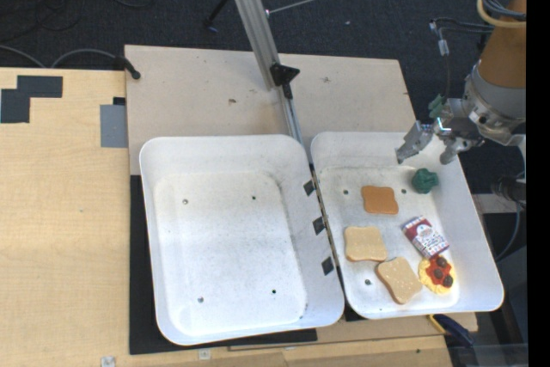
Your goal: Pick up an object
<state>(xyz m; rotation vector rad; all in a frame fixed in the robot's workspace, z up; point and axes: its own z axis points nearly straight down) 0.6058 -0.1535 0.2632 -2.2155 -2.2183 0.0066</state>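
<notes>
Most of the arm (503, 64) is cut off at the right edge, so you see just its orange band, the grey wrist and the gripper (427, 149). The small red carton (424, 236) carries print too fine to read, and the yellow piece (436, 275) with dark red blobs on it is too small for you to tell what it is.

Everything you could pick lies in the right bin (344, 159). A green lump (424, 180) sits nearest the gripper, toward the far right of that bin. To its left and a little nearer lies a flat orange-brown slab (379, 199). Nearer still are two tan bread slices: one pale and squarish (366, 243), the other (400, 279) tilted, just beside the yellow piece. The carton lies between the green lump and the yellow piece.

The left bin (228, 236) is white with a few dark specks.

The gripper hangs over the far right corner of the right bin, its two fingers spread apart and angled down to the left, with nothing between them.
</notes>
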